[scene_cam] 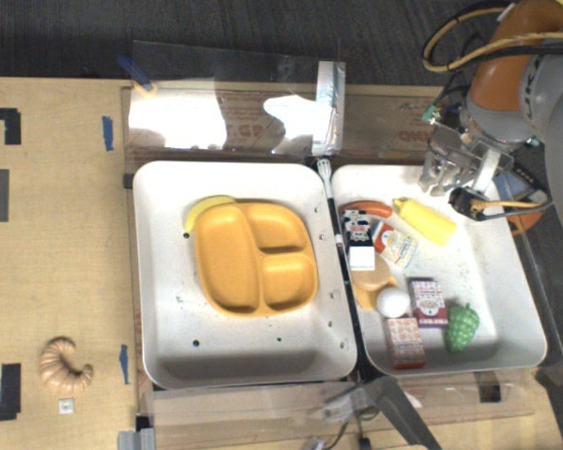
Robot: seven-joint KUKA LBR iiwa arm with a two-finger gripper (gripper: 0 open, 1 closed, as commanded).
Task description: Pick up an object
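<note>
My gripper (pixel 438 180) hangs over the back edge of the right bin (pixel 507 279), its metal fingers pointing down with nothing between them. Just in front of it lies a yellow block-shaped object (pixel 427 220). Further left in that bin are a red sausage-like piece (pixel 366 208), a small printed carton (pixel 357 227) and a white packet (pixel 397 247). Toward the front sit a white egg (pixel 392 302), a maroon box (pixel 429 303), a red patterned box (pixel 405 341) and a green bumpy toy (pixel 463 327).
The left bin (pixel 159 251) holds an orange divided tray (pixel 256 256) lying on a yellow item (pixel 206 207). A croissant toy (pixel 66 365) lies on the bench at the front left. A clear plastic sheet (pixel 235 111) stands behind the bins.
</note>
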